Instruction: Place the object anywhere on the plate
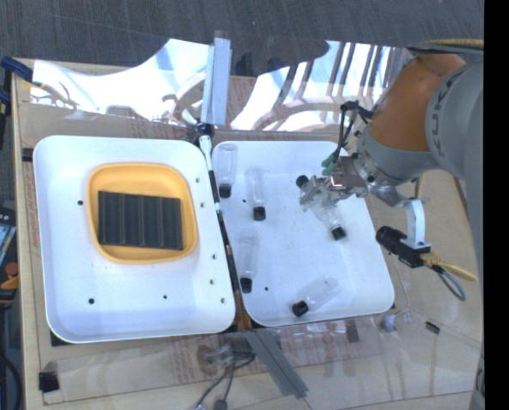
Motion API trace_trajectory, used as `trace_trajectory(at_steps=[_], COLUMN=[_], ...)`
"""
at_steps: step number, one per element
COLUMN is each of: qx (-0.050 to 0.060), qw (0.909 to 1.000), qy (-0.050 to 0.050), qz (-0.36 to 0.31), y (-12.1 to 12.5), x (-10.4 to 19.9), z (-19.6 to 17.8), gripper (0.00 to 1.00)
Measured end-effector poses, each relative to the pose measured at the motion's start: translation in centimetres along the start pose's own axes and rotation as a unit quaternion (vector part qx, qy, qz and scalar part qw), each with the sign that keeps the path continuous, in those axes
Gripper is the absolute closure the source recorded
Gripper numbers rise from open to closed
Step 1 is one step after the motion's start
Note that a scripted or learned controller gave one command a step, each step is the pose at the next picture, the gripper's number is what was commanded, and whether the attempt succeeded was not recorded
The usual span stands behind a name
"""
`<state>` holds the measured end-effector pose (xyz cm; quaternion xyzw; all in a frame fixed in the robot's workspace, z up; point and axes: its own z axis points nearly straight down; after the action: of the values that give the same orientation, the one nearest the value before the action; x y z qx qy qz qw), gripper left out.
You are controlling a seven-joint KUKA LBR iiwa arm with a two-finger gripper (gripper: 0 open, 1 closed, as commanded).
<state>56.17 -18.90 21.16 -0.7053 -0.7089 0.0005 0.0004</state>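
Wooden surface [434, 348] with a crinkly shiny sheet [173, 62] along its far edge and two white bins side by side, touching. Left bin [67, 297] has a yellow plate [139, 175] sitting about in its middle, and a dark ribbed insert [142, 219] lies flat in the plate.

Right bin [361, 272] is where the vials [255, 190] are, clear with black caps, loose on the bin floor. One vial [225, 167] is in the far left corner and a second vial [255, 190] is just right of it. A third vial [247, 263] is by the left edge toward the near side. A fourth vial [318, 295] is by the near edge. A fifth vial [331, 220] is toward the right edge, just on the near side of the tool [327, 190].

Grey and orange arm [425, 101] comes in over the far right corner, and the tool hangs over that part of the right bin. Another black cap [302, 180] sits right beside the tool on its left; can't tell if it's on a vial in its grip. Honestly can't tell whether the tool is apart or together, it's all blurry and glassy there.
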Motion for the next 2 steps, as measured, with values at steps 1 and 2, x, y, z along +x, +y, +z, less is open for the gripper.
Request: trace_trajectory(at_steps=[1,2], qx=[0.000,0.002], qw=[1.0000,0.9979], qy=[0.000,0.001], qz=[0.000,-0.064], y=[0.0,-0.7], x=[0.0,4.1], z=[0.0,1.5], gripper=[0.00,0.00])
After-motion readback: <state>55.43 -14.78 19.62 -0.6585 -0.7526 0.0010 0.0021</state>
